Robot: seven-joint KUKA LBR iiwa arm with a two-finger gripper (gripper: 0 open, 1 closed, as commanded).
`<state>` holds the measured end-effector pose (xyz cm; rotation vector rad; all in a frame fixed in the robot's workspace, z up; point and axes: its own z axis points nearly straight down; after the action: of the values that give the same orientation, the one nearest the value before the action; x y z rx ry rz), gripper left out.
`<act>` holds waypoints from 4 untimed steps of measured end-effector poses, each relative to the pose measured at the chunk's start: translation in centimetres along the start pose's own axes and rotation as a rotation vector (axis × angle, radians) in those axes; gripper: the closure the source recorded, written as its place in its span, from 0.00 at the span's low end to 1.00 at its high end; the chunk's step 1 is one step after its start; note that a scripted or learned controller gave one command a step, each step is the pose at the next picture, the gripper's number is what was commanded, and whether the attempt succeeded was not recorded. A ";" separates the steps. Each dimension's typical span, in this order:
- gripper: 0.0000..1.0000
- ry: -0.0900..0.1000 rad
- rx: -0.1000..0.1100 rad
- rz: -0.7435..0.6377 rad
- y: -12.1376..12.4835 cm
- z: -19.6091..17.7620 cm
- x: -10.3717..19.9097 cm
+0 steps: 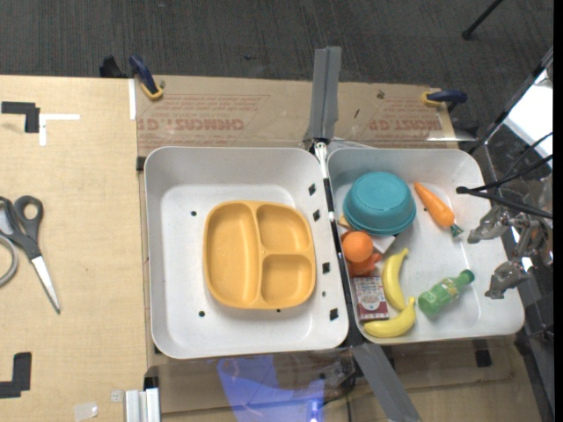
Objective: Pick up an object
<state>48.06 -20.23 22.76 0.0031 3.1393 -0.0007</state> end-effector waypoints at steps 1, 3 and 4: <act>0.00 0.000 0.000 0.062 3.1 13.6 0.2; 0.00 -0.001 0.001 0.331 9.9 13.3 -2.0; 0.00 0.007 0.007 0.432 9.8 13.7 -10.3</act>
<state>58.36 -10.45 9.13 0.6772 3.0729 -0.0107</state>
